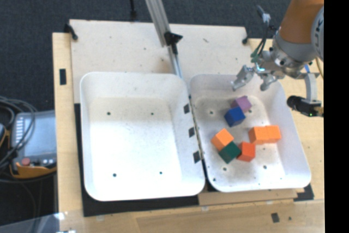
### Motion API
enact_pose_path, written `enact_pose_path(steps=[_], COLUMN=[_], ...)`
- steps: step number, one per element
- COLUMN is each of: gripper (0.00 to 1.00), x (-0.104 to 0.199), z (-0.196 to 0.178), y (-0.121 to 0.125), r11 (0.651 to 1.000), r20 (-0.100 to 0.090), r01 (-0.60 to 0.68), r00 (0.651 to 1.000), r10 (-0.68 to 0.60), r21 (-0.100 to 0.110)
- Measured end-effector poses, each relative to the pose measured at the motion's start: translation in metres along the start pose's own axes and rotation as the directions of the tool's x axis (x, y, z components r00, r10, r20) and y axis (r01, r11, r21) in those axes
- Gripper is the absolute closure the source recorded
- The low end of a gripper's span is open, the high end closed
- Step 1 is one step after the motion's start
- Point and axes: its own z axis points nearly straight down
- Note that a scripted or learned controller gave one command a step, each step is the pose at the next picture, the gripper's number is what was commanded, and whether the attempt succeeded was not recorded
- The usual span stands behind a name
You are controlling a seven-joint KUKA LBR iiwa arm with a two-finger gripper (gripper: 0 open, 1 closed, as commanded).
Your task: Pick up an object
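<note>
Gripper (255, 80) hovers above far edge of right bin (297, 166), fingers (240, 79) spread, nothing between them. Purple block (242, 102) lies below fingers, apart from them, touching blue block (234, 116). Orange blocks (265, 134), green block (230, 151) nearer front.

2 white bins (136, 183); blocks: purple (242, 102), blue (234, 116), green (229, 151), 3 orange (265, 134).
</note>
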Motion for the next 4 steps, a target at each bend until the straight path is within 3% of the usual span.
enact_pose_path(steps=[1,2,3,4], gripper=[0.0,0.0,0.0,0.0], x=[0.0,-0.002,-0.008,-0.008], z=[-0.003,0.059,0.097,0.101], y=[0.001,0.002,0.003,0.006], r11=[1.0,1.0,1.0,1.0], r20=[0.003,0.003,0.008,0.009], r01=[0.002,-0.002,-0.002,-0.002], r00=[1.0,1.0,1.0,1.0], r10=[-0.002,0.002,0.002,0.003], r21=[-0.005,0.001,-0.02,-0.026])
